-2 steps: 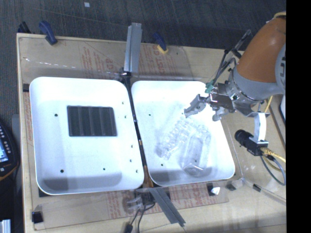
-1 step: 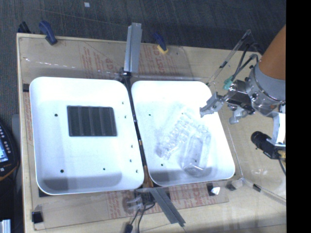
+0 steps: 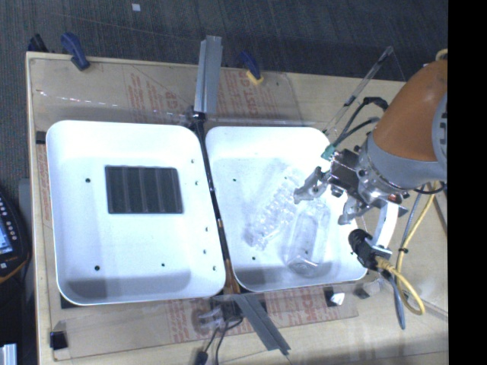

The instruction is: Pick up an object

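Note:
A dark grey ribbed rectangular block (image 3: 143, 189) lies flat in the left bin (image 3: 68, 150). In the right bin (image 3: 236, 147) lie two clear plastic items: a bumpy, tray-like piece (image 3: 272, 207) and a smooth bottle-like piece (image 3: 304, 243) nearer the front. My gripper (image 3: 326, 204) hangs over the right side of the right bin, just right of the clear items. Its two fingers stand apart, one near the bumpy piece's upper end and one above the bottle-like piece. I see nothing held between them.
A metal divider bar (image 3: 208, 74) runs between the bins at the back, with blue clamps (image 3: 74, 50) on the bench's far edge. Yellow and black cables (image 3: 396, 268) hang by the arm at the right bin's front right corner.

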